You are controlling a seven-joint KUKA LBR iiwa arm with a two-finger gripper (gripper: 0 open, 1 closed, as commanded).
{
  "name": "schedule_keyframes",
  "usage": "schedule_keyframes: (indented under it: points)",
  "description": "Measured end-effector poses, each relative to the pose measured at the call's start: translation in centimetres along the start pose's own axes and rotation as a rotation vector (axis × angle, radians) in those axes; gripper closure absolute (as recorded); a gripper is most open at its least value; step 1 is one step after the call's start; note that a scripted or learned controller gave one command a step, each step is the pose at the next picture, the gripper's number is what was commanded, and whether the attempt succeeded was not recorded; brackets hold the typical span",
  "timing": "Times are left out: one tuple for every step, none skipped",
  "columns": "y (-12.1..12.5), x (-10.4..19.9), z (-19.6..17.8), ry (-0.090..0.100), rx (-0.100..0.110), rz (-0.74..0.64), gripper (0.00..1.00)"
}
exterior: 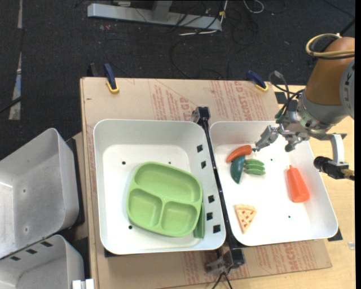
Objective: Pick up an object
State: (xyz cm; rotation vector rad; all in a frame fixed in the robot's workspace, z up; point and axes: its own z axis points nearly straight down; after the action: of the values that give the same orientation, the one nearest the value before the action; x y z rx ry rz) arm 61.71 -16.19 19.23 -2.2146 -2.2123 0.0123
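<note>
the two-finger gripper (pixel 277 139) hangs over the right white bin (pixel 316 226) with its jaws apart and nothing between them. the small curved orange-red plastic piece (pixel 240 152) lies in that bin, just beside the near fingertip at its eight o'clock. touching that piece at its six o'clock sits a dark green and light green plastic toy (pixel 246 167). an orange bottle-shaped toy (pixel 296 184) lies at the gripper's five o'clock, a pizza-slice toy (pixel 245 217) at six. the left white bin (pixel 107 169) holds a light green sectioned plate (pixel 164 198).

Dark speckled floor (pixel 51 51) surrounds a brown board (pixel 163 96). Cables (pixel 194 45) trail at 12 o'clock beside a grey metal bar (pixel 152 14). Spare white tubs (pixel 34 186) sit at 8 o'clock.
</note>
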Motion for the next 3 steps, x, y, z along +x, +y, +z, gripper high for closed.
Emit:
schedule_keyframes:
  points:
    - [0.3, 0.0, -0.8, -0.003, -0.014, -0.003, 0.0]
    - [0.3, 0.1, 3.5, -0.002, -0.009, -0.001, 0.0]
    - [1.2, 0.8, 8.8, -0.003, -0.026, -0.002, 0.0]
